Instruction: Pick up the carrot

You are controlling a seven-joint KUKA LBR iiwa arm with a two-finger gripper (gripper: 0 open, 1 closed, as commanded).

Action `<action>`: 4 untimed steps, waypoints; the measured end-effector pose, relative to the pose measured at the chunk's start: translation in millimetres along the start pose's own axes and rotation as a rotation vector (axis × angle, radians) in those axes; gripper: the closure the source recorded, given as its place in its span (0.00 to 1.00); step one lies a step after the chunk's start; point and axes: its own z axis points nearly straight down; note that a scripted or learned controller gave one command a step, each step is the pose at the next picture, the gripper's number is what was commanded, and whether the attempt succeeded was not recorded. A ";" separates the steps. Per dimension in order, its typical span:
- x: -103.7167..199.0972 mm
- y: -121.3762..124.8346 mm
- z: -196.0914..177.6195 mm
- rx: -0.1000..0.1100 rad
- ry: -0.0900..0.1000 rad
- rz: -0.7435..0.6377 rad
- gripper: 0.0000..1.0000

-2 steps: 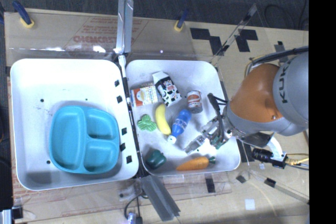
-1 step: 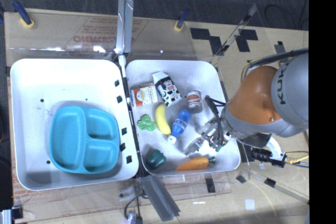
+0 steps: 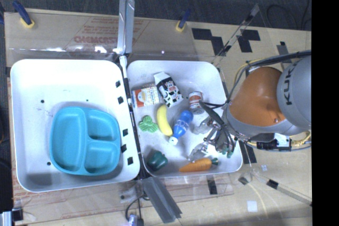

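From above, the carrot (image 3: pixel 197 165) lies along the right bin's (image 3: pixel 220 78) near wall. The gripper (image 3: pixel 204 150) hovers just above it, fingers slightly parted, nothing between them. A dark green vegetable (image 3: pixel 157 160) lies left; open floor between.

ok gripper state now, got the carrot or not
Gripper: just above the carrot in the right bin, not holding it; open or closed cannot be told.

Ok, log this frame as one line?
task: pick carrot | gripper: just above carrot, right bin | grasp: not seen | carrot: lying at front wall
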 end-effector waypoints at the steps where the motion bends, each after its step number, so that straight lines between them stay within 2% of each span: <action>1: -0.4 0.9 -10.4 0.000 0.000 -0.005 1.00; 2: -0.4 0.9 -10.4 0.000 0.000 -0.005 0.00; 3: -0.2 -2.5 -76.8 0.002 -0.001 0.066 0.00; 4: 11.8 28.9 -74.2 0.002 0.003 0.205 0.00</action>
